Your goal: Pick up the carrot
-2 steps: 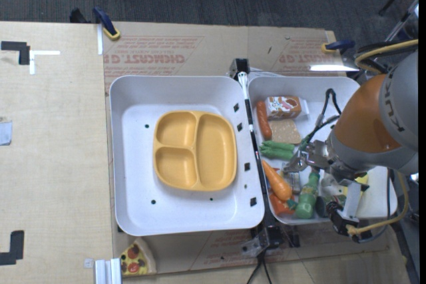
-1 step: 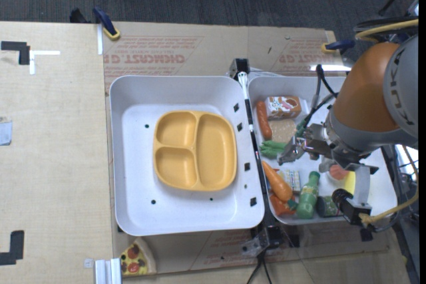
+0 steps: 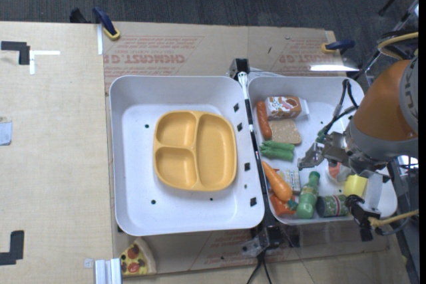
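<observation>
The carrot (image 3: 277, 181) is orange and lies slanted along the left wall of the right bin (image 3: 313, 86), toward its front. My gripper (image 3: 315, 155) hangs over the middle of that bin, a little to the right of the carrot and farther back, and apart from it. The grey arm with its orange band (image 3: 391, 103) reaches in from the right. Nothing shows held at the gripper's tip.
Around the carrot lie green beans (image 3: 277, 150), a bread slice (image 3: 286, 133), a sausage (image 3: 263, 120), a snack packet (image 3: 285, 106), a green bottle (image 3: 307, 196), a dark can (image 3: 333, 205) and a yellow piece (image 3: 356, 184). The left bin (image 3: 133, 209) holds a yellow divided plate (image 3: 196, 149).
</observation>
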Motion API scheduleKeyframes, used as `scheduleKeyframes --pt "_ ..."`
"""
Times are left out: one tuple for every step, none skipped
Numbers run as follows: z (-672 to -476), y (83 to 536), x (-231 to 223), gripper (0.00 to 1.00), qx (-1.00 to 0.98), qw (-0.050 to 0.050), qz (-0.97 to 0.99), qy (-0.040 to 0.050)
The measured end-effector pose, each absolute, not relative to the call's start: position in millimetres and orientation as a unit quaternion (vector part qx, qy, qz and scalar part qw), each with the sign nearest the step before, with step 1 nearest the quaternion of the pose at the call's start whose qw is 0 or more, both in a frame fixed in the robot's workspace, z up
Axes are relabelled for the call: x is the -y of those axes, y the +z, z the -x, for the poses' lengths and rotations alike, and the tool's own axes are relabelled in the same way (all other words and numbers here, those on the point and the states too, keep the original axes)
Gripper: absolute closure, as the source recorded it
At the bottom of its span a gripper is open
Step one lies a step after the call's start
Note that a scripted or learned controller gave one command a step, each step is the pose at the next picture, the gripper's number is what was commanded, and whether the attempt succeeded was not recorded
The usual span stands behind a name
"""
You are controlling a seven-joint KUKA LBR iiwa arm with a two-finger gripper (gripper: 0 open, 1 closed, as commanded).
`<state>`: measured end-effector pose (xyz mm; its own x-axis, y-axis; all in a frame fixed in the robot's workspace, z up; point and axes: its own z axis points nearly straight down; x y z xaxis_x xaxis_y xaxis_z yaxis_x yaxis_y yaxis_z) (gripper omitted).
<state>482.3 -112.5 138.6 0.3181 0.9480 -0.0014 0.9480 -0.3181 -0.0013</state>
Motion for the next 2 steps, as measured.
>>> scheduleKeyframes --pt "-479.4 191 52 0.0 0.684 -0.001 0.73 -0.0001" --pt "-482.2 96 96 0.0 0.733 -0.007 0.68 -0.0028"
